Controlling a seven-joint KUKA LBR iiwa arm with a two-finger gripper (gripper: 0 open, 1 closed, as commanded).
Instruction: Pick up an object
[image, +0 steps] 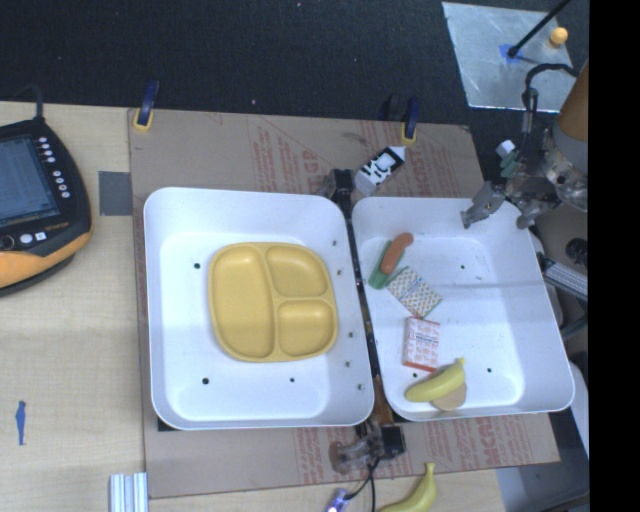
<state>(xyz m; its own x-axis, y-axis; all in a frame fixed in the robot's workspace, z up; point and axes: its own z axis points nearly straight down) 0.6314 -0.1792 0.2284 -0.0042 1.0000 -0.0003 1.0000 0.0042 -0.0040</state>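
Two white bins are set side by side on a cardboard sheet (300, 140). The left bin (180, 380) is largely taken up by a yellow divided tray (272, 300), with open floor left around it. In the right bin (510, 300), bare floor is left along the right half, while the objects are gathered toward its left side: a banana (438, 383) near the front rim, a red-and-white packet (421, 343), a checkered packet (414, 292) and a toy carrot (390, 259). The gripper (500, 207) is held over the far right corner rim, its fingers spread apart with nothing between them, well apart from the carrot, the nearest object.
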